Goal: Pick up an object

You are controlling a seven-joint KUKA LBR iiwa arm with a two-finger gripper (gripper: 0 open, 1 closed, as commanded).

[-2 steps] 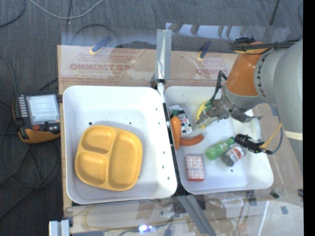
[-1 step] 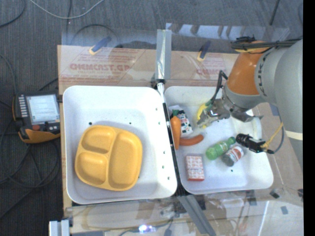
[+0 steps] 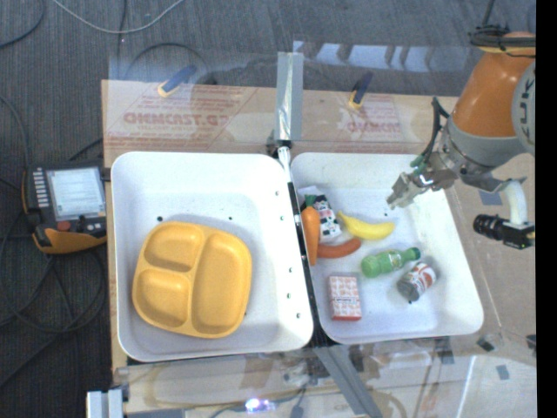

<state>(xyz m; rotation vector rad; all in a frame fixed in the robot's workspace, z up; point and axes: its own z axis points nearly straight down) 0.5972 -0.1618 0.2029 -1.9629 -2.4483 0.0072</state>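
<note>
Banana [image 3: 367,227] lies in right bin [image 3: 461,312]; arm slanted above, jaws [image 3: 402,193] hovering nearby, state unclear.

The wooden bench [image 3: 130,120] bears two white bins side by side, the left bin [image 3: 139,181] touching the right bin [image 3: 452,268].

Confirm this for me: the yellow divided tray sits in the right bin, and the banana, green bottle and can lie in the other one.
Wrong on the tray's side. The camera view shows the yellow divided tray in the left bin; the banana, green bottle and can lie in the other one, the right bin.
</note>
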